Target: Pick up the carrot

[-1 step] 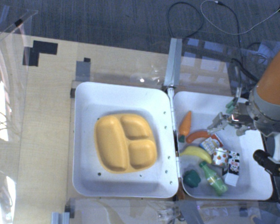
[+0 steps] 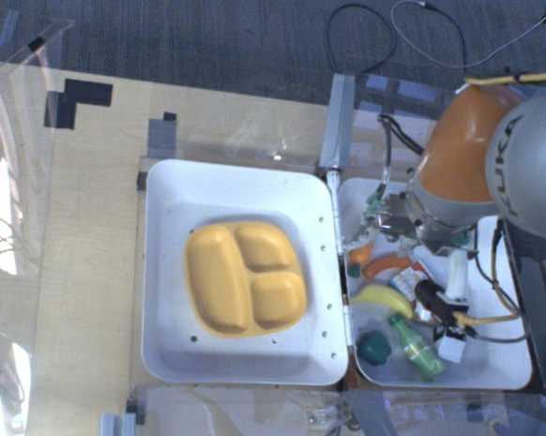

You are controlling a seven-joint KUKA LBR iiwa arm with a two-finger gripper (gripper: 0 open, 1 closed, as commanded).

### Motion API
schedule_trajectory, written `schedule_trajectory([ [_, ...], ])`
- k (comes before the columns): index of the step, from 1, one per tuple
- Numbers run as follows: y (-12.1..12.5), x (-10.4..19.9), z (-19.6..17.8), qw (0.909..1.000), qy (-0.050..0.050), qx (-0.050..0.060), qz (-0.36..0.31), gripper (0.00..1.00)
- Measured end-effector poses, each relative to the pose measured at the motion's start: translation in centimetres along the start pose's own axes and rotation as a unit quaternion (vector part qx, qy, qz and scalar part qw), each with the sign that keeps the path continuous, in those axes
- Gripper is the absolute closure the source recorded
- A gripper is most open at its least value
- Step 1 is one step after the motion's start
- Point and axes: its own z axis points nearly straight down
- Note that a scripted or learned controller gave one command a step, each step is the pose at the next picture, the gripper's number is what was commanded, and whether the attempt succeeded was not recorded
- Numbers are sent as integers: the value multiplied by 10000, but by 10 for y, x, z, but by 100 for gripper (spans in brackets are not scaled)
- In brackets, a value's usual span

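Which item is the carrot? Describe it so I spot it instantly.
Look in the bin on the view's right, under the arm. Near its left wall, the carrot lies just above the banana in the view. It is the long orange-red piece; the banana is yellow and the bottle below is green.

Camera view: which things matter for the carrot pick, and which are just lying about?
Job: carrot; right bin holding it; arm above it.
Lying about: banana; green bottle; dark green lump; yellow divided tray in left bin.
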Motion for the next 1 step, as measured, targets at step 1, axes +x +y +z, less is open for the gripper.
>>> schedule_trajectory([
  [1, 0, -20, -1, 9999, 0, -9, -128, 0],
])
